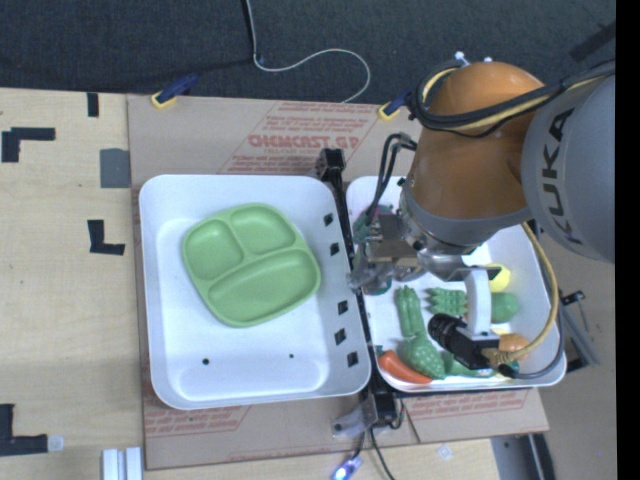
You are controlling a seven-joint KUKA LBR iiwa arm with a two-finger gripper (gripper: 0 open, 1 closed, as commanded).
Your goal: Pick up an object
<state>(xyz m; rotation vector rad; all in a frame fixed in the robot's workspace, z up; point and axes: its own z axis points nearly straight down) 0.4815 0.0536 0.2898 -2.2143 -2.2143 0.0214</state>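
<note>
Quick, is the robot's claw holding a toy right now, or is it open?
Gripper: cannot be told; it sits low over the right bin, above the green toys.

You see even, diffuse overhead light with no harsh glare. The left bin (160, 298) is bright white, nearly washed out along its rim, and the green tray (252, 263) throws only a faint, soft shadow. The arm's orange band (470, 158) carries a broad sheen. Detail is slightly soft throughout; the toys beneath the arm blur together in its shade.
</note>
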